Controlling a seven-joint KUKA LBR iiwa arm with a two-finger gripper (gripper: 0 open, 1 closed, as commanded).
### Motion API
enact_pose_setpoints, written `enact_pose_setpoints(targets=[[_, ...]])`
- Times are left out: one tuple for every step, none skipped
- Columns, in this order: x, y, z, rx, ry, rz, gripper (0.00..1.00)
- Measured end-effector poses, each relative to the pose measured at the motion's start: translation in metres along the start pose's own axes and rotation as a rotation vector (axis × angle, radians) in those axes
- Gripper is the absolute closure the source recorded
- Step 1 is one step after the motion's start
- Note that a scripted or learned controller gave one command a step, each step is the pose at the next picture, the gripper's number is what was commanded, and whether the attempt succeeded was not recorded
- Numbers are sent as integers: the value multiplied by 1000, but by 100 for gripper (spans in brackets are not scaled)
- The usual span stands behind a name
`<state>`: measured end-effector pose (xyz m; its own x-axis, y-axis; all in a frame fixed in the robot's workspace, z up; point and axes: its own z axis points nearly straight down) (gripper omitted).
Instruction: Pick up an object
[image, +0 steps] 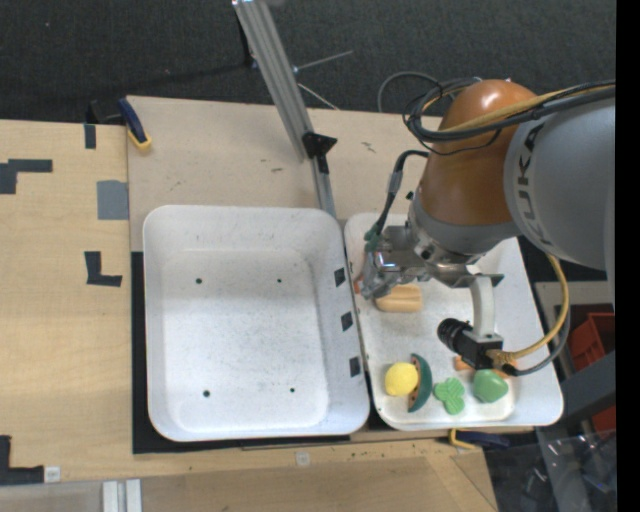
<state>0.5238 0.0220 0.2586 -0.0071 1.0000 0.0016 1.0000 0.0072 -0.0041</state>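
The arm (560, 180) is seen reaching in from the right, with its orange band (480, 110) above the far part of the right bin (525, 290). The gripper (378, 278) is lowered into that bin, near the wall shared with the left bin (240, 320). Whether the gripper is spread or pressed together cannot be told. A tan block (402, 298) is found just beside the gripper, on the bin floor; a grip on it cannot be made out. Toward the near edge of the same bin a yellow ball (401, 378) is seen, touched by a dark green crescent (423, 385). Two green pieces (452, 395) (489, 385) are placed just beside it. Both bins are borne by the bench (60, 300).
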Motion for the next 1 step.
enact_pose_setpoints(targets=[[59,-6,20,1,0,0,100]])
